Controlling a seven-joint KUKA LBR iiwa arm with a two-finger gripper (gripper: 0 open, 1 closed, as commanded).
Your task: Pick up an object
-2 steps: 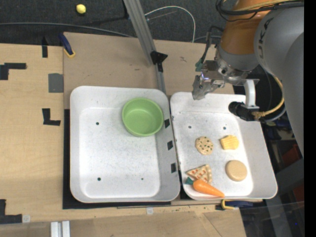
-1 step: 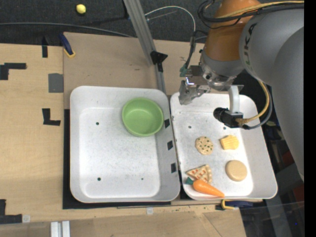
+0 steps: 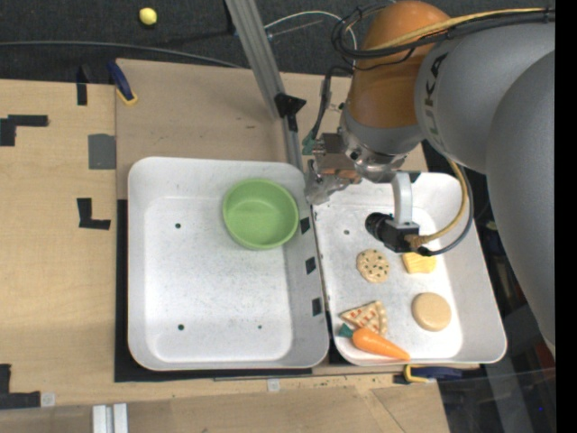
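Note:
My gripper (image 3: 327,177) hangs over the far left corner of the right bin (image 3: 475,336), close to the divider between the two bins. I see nothing held in it. In the right bin lie a round speckled cookie (image 3: 372,265), a yellow cheese wedge (image 3: 418,262), a tan round bun (image 3: 432,311), a waffle piece (image 3: 364,317) and an orange carrot (image 3: 380,343). They all lie nearer the front than the gripper. A green bowl (image 3: 261,213) stands upright in the far right part of the left bin (image 3: 144,183), just left of the gripper.
The grey arm with its orange band (image 3: 397,34) covers the upper right. A black fitting with a yellow cable (image 3: 389,231) hangs over the right bin beside the cheese. A slanted metal pole (image 3: 257,52) rises behind the bins. A yellow ball (image 3: 148,15) lies on the dark floor beyond.

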